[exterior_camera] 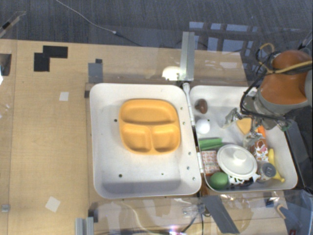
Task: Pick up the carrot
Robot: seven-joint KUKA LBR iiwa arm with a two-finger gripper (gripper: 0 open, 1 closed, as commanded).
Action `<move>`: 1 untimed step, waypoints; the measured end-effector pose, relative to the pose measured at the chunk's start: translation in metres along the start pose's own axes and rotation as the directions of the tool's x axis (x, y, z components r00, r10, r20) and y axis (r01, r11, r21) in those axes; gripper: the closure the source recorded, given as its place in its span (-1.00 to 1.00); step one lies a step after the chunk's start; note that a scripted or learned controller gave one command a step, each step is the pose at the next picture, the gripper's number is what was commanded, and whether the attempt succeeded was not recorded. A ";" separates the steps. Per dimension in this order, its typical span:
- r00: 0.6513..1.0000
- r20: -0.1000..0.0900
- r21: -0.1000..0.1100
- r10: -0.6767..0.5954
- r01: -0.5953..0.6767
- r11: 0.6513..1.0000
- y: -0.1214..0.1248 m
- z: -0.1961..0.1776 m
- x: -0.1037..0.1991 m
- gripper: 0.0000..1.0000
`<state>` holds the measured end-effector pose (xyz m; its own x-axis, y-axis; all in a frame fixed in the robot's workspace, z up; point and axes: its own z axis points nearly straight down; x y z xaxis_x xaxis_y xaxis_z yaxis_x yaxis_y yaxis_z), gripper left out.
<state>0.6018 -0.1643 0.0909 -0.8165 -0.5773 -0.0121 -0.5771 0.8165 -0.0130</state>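
The carrot (261,130) shows as a small orange piece in the right bin (292,180), near its right side, between a yellow wedge (243,126) and a red-and-white packet (260,148). My gripper (254,132) hangs low over that spot, under the grey wrist and the orange band (286,82). It sits right at the carrot and partly hides it. Whether the carrot is touched or held cannot be told from this angle.
The right bin also holds a brown ball (201,105), a white ball (202,127), a green cucumber (210,143), a white lidded bowl (237,159), a lime (218,180) and a banana (271,158). An orange compartment tray (149,125) lies in the left bin (105,180).
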 end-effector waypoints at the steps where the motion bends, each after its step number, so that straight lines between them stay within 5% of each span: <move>1: 1.000 0.015 0.013 -0.002 0.002 1.000 -0.003 -0.017 -0.006 1.00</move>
<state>0.6078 -0.1632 0.1078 -0.8150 -0.5788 -0.0274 -0.5783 0.8154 -0.0256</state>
